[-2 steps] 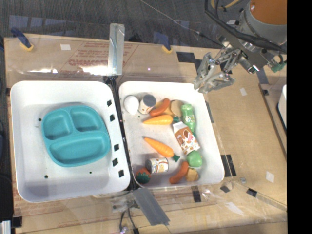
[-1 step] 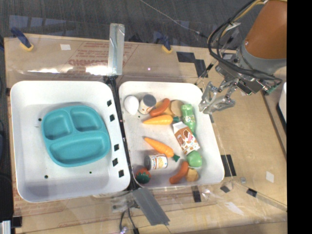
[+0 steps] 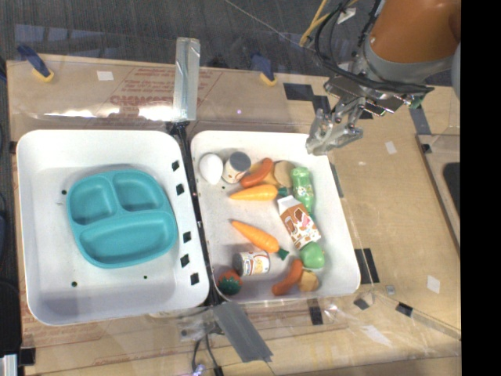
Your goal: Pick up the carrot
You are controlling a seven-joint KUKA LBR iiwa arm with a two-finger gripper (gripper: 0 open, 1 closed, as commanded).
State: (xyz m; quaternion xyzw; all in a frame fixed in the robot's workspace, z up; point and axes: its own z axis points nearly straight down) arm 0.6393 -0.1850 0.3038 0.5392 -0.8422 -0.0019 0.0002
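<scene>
- Where the right bin (image 3: 344, 233) holds toy food, the carrot (image 3: 255, 236) lies flat mid-bin, beside a small jar (image 3: 253, 264).
- It is probably light, rigid, smooth plastic; grip across the thick orange middle.
- End effector (image 3: 333, 135) hovers over the bin's far-right corner, grasping nothing; finger spacing cannot be told.
</scene>
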